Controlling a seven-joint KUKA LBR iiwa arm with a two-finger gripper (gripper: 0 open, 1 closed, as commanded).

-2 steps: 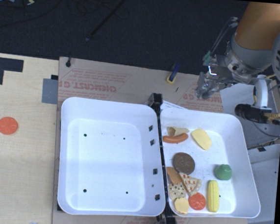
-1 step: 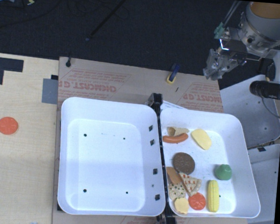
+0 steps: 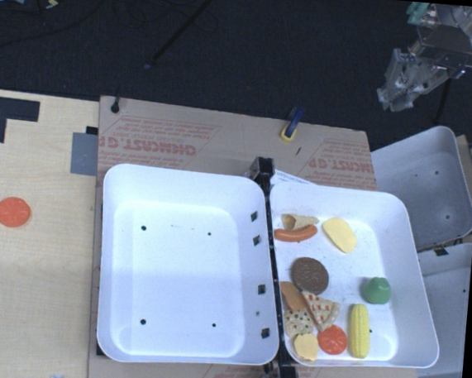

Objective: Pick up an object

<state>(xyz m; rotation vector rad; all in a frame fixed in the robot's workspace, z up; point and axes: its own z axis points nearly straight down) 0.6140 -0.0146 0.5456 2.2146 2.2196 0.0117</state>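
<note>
Around a round brown patty (image 3: pixel 309 275), smooth plastic foods are held by the right bin (image 3: pixel 415 268); the end effector's (image 3: pixel 404 80) state cannot be told.

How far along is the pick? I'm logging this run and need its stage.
Nothing looks done yet. The gripper hangs at the view's top right, above and beyond the right bin, with nothing seen between its fingers. The toy food, such as the corn cob, green piece and brown disc, lies in that bin. Left: descend, grasp one, lift.
</note>
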